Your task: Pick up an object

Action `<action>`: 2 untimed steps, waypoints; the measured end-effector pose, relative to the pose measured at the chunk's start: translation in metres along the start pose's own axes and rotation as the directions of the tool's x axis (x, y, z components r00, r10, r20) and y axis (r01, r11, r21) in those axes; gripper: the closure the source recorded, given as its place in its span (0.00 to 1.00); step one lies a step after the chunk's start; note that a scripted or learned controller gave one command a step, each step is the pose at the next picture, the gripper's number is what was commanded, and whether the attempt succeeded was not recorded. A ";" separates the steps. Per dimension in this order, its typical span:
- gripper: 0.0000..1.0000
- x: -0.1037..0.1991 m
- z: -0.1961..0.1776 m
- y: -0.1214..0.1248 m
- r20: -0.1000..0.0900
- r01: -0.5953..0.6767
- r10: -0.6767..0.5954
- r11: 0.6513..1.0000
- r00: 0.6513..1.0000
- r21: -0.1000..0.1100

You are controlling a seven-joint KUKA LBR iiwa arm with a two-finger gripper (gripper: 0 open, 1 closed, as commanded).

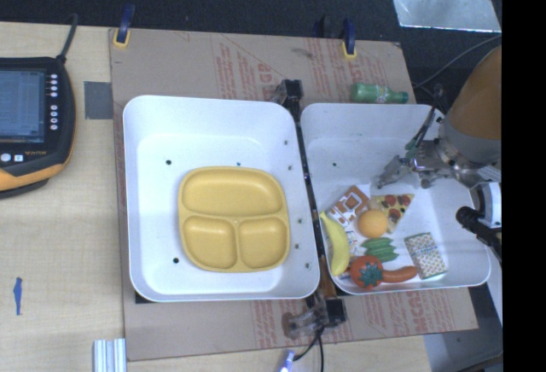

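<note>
The right bin holds a cluster of toy food at its near end: a banana, an orange, a tomato, a green vegetable, a red-orange carrot, a pizza slice, a brown and white card and a patterned packet. My gripper hangs over the right bin's middle right, just above and behind the pizza slice. Its fingers are spread open and nothing sits between them.
A yellow three-part plate lies in the left bin. A green bottle lies on the cardboard behind the right bin. A teach pendant rests at the far left of the bench.
</note>
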State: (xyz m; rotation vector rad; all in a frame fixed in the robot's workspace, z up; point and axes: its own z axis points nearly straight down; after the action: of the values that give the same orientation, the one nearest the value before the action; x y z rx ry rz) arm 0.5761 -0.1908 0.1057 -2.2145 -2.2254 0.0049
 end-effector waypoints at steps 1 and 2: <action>0.00 -0.021 0.013 -0.083 -0.001 0.000 0.000 1.000 1.000 -0.001; 1.00 -0.021 0.002 -0.082 -0.002 0.003 -0.003 1.000 1.000 -0.002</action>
State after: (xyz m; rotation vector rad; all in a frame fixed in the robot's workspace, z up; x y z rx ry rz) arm 0.4941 -0.2122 0.1036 -2.2110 -2.2291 0.0000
